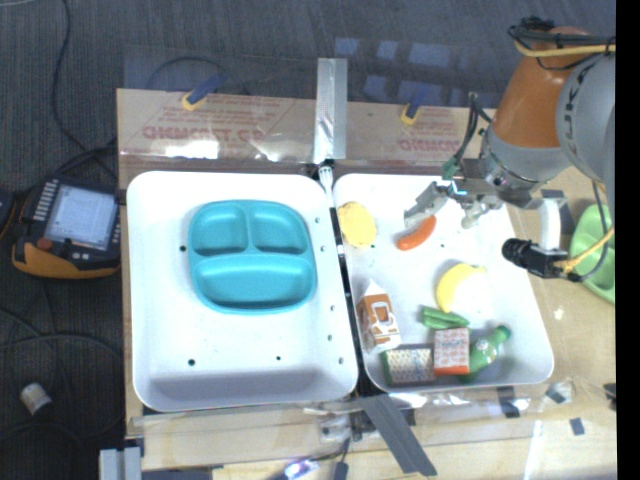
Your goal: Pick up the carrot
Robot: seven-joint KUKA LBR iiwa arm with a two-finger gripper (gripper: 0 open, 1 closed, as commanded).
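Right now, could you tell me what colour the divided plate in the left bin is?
Turquoise blue, in the camera view: divided plate.

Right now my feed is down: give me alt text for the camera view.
The gripper hangs over the right bin just above the orange carrot, which lies on the bin floor, not visibly gripped. A lemon, banana and small packages share that bin; the left bin holds a blue divided plate.

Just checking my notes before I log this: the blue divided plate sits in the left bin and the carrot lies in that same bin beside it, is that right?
Not quite: the camera view shows the carrot in the right bin, below the gripper. The blue divided plate does sit in the left bin.
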